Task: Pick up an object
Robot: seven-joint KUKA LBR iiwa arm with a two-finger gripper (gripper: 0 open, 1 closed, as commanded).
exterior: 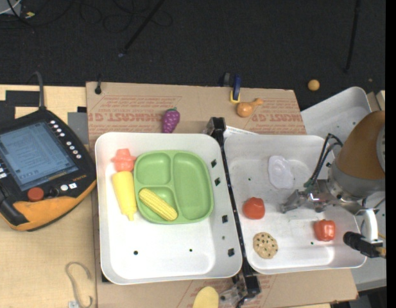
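At the near edge of the bench (43, 262) we find a yellow rounded object (206, 297), partly cut off by the frame, just outside the left bin (159, 262).

The left bin holds a green divided tray (185, 172). A yellow corn cob (158, 204) lies in the tray's lower left compartment; we see nothing in the other two compartments. Beside the tray, on the bin floor, a long yellow piece (124, 194) lies lengthwise, with a pink piece (122, 160) touching its far end.

The right bin (294, 262) holds four things: a clear crumpled plastic item (281, 171) near the middle, a red tomato-like ball (253, 208) toward the left wall, a chocolate-chip cookie (266, 244) near the front wall, and a small red object (324, 230) toward the right.

The gripper (294, 202) sits low over the right bin, between the plastic item and the small red object, close to both. We cannot tell how it is set, and we see nothing held in it.

Behind the bins, a purple grape bunch (171, 120) and an orange pear-shaped toy (247, 107) rest on cardboard (133, 108). A teach pendant (37, 165) lies at left.
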